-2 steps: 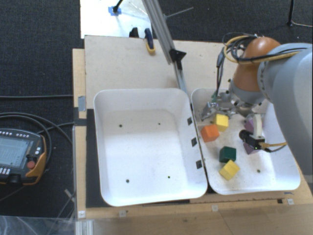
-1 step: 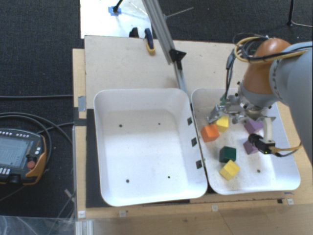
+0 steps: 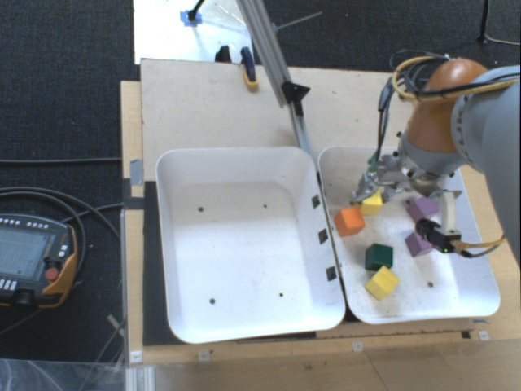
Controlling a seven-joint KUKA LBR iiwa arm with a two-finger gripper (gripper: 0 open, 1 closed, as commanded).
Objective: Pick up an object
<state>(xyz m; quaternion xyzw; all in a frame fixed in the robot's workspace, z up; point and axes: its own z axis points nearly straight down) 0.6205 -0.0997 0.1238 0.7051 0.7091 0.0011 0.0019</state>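
Note:
In the right bin (image 3: 456, 296) lie several small blocks. An orange cube (image 3: 349, 220) sits near the bin's left wall, with a small yellow block (image 3: 372, 204) just behind it. A dark green cube (image 3: 378, 257) and a yellow cube (image 3: 382, 283) lie nearer the front. Two purple blocks (image 3: 423, 210) (image 3: 418, 243) rest to the right, partly hidden by the arm's cable and hardware. My gripper (image 3: 370, 190) hangs low in the bin's back left part, directly over the small yellow block and just behind the orange cube.
The left bin (image 3: 175, 218) stands beside the right one, their walls meeting in the middle. A slanted metal pole (image 3: 273, 55) crosses the bench behind the bins. A teach pendant (image 3: 28, 259) lies on the floor at the far left.

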